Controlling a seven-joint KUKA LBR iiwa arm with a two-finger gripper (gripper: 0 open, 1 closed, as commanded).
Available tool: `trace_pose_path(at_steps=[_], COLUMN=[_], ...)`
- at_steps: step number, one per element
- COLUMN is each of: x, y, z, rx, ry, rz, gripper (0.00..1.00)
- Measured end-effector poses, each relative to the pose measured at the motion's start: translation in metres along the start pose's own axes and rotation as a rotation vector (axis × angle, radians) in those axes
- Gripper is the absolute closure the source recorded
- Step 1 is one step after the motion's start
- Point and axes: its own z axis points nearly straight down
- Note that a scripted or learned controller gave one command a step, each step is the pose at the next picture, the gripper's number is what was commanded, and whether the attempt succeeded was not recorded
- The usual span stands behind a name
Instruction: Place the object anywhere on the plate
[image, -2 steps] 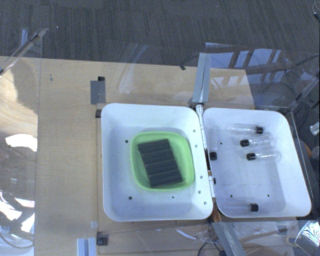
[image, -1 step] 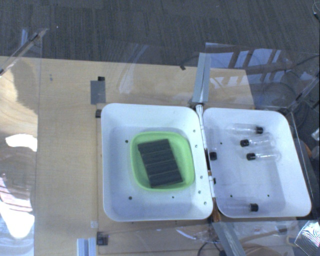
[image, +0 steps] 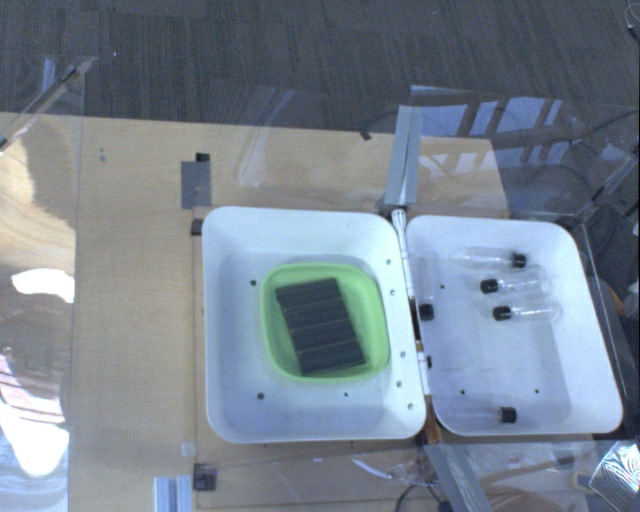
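On left bin's green plate (image: 376, 330), dark ribbed block (image: 319, 326) already lies, long axis slanting; claw state: cannot tell.

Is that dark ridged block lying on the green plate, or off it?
On it. The dark ridged block lies flat inside the green plate, green rim showing all around, in the left bin.

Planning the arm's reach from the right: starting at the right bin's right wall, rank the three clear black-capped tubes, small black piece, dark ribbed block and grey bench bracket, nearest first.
1. three clear black-capped tubes, upper right bin.
2. small black piece, by that bin's left wall.
3. dark ribbed block, on the green plate, left bin.
4. grey bench bracket, far left.
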Motion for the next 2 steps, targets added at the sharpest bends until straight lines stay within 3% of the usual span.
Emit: trace_pose_path(at_steps=[1, 2], x=[-0.0001, -0.0001], y=[0.0001, 0.0002], z=[-0.0092, -0.0089], rx=[-0.001, -0.002], ry=[0.000, 0.001], rz=[-0.306, -0.709], gripper=[0.00, 0.00])
